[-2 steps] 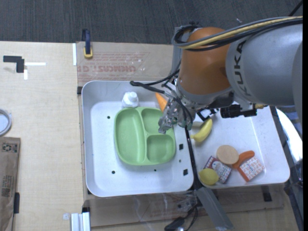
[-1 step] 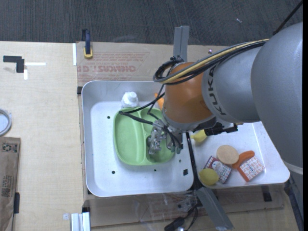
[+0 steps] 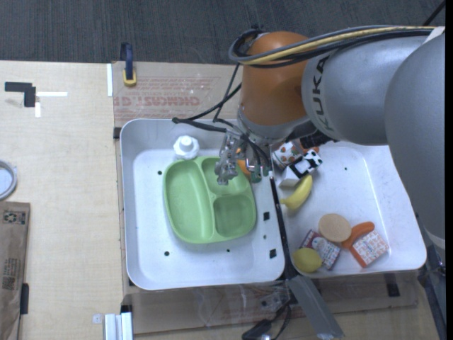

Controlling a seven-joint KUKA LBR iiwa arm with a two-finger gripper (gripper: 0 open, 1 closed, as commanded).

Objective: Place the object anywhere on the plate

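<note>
The plate (image 3: 202, 207) is green, with three compartments, lying flat in my left bin, toward its middle. A small orange object (image 3: 244, 166) sits at the plate's far right edge, just under my pincer (image 3: 228, 168); I cannot tell whether it is gripped.

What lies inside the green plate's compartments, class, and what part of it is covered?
The green plate shows bare compartments at left and lower right. The gripper hangs over its upper right compartment, hiding part of it.

green plate (image 3: 205, 207), yellow banana (image 3: 299, 193), white bins (image 3: 141, 211), orange-banded grey arm (image 3: 283, 69)
</note>
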